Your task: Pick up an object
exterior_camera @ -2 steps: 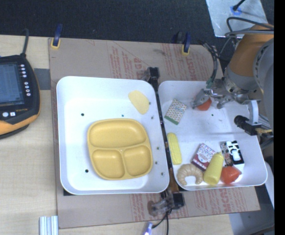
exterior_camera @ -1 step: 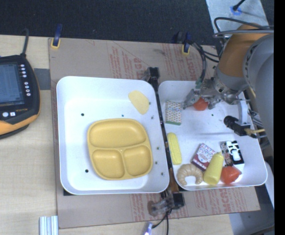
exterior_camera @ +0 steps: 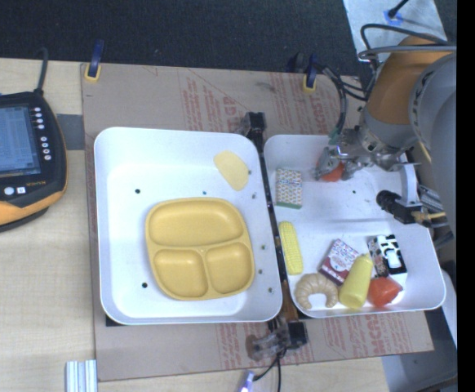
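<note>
a: fingers first, what do you see?
b: i can't tell if they're apart or together. the gripper (exterior_camera: 333,168) sits low at the far edge of the right bin (exterior_camera: 344,202), cluttered with metal and a red bit at the tip; i can't say that's a held object.
a: objects?
b: right bin: patterned sponge block (exterior_camera: 289,188) near the divider, corn cob (exterior_camera: 290,247) below it, croissant (exterior_camera: 317,290), yellow bottle (exterior_camera: 356,280), small red packet (exterior_camera: 339,258), black-and-white item (exterior_camera: 387,254) and a red piece (exterior_camera: 384,291) along the near edge.
a: left bin?
b: i see a yellow divided tray (exterior_camera: 199,247) and a pale yellow chip (exterior_camera: 232,170) in the left bin (exterior_camera: 119,219). teach pendant (exterior_camera: 13,158) at far left.
</note>
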You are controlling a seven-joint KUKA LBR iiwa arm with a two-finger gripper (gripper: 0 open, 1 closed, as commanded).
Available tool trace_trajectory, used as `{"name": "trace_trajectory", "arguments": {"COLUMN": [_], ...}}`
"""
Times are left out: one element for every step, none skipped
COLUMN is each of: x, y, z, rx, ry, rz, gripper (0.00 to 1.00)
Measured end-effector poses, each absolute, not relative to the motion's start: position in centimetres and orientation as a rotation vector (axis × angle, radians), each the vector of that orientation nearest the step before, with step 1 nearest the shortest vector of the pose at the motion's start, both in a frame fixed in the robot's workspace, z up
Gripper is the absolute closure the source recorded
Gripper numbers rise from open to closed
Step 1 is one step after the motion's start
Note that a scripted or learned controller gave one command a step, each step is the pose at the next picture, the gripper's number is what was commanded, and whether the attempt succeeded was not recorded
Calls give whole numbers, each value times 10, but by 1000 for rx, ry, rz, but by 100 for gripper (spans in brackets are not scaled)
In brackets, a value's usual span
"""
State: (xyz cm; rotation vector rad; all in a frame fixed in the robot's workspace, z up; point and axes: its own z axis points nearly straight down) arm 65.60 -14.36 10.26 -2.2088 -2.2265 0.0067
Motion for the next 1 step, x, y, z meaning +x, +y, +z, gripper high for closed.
{"name": "trace_trajectory", "arguments": {"x": [657], "y": [-63], "z": [194], "rx": [-2215], "ry": [-2227], "rz": [-3], "gripper": [100]}}
